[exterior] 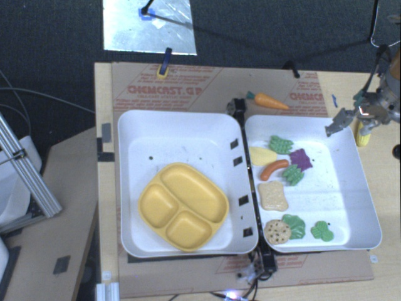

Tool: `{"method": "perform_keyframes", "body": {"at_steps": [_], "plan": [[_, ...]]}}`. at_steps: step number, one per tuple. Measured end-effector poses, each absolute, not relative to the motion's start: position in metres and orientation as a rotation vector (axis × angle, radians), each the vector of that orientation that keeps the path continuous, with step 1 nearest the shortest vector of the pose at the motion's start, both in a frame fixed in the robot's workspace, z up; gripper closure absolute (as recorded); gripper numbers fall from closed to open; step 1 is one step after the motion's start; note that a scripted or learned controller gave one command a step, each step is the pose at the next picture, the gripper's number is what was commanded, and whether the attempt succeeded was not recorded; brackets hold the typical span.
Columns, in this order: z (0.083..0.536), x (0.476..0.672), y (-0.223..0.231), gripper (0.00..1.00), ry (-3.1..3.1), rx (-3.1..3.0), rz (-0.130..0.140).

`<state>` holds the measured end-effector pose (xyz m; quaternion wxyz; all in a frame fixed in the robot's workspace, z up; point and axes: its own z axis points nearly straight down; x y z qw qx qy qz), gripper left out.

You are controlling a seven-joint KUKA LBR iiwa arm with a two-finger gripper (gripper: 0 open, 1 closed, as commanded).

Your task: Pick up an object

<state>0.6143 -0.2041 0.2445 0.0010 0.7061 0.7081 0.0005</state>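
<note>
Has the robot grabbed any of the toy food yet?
Done: nothing yet. The toy food, like the sausage and cookie, lies in the right bin, and the yellow tray sits in the left bin. In hand: the gripper hangs over the right bin's far corner, carrying nothing. Left: go down, grab one piece, lift it.

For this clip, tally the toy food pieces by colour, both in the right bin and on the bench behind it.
Green: 4
Purple: 1
Yellow: 1
Orange-red sausage: 1
Tan bread slice: 1
Tan cookie: 1
Orange carrot, on the bench behind the bins: 1
Total: 10
</note>
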Motion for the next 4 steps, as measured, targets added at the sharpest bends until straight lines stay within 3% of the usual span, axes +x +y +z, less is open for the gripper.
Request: {"method": "perform_keyframes", "body": {"at_steps": [1,2,3,4], "plan": [[0.160,0.670,-0.157,0.00,2.224,2.208,0.008],[0.086,0.593,-0.151,0.00,2.217,2.219,0.006],[0.096,0.594,-0.151,1.00,2.220,2.217,0.004],[0.084,0.527,-0.138,1.00,2.224,2.224,-0.002]]}}
